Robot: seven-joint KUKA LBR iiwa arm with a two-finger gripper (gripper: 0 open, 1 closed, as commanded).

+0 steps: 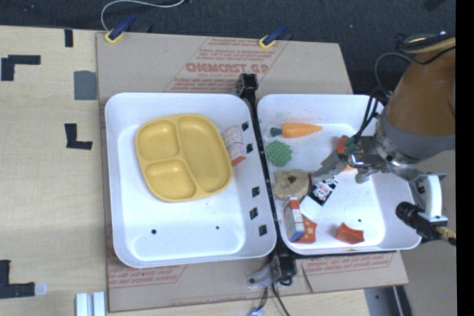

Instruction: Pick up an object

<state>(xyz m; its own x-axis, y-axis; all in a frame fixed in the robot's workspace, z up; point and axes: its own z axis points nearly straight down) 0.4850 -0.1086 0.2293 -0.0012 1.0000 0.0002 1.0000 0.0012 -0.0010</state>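
In the right bin (370,115) lie an orange carrot (300,130), a green knobbly ball (279,152), a tan round object (290,183), a small black-and-white object (322,192), a red-and-blue box (300,226) and a red piece (349,234). My gripper (327,172) reaches in from the right, low over the bin's middle. Its tip is just above the black-and-white object and right of the tan round one. A small orange-red thing (342,144) shows just behind the gripper.
The left bin (185,240) holds a yellow divided plate (184,156), and a small white-and-red item (235,143) lies against its right wall. A black divider (258,159) runs between the bins. The arm's body (418,115) covers the right bin's far-right side.
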